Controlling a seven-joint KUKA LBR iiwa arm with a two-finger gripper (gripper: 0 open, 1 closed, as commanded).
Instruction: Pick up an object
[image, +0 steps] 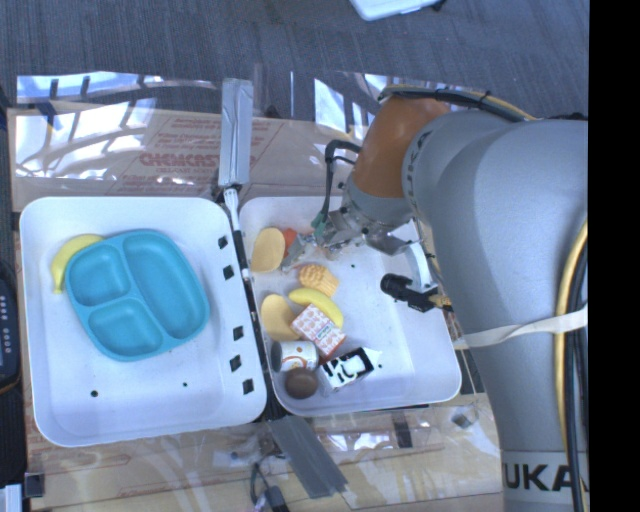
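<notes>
The right bin holds a heap of toy food along its left side: a tan oval piece, a small red piece, a ridged yellow-orange piece, a yellow banana, a yellow wedge, a red-and-white checked packet, a white can, a brown ball and a black-and-white carton. My gripper hangs low at the bin's upper middle, just right of the red piece and above the ridged piece. I see nothing between its fingers.
The left bin carries a blue divided plate with a yellow banana against its upper left rim. The grey arm covers the right bin's right side. A black part juts over the bin floor.
</notes>
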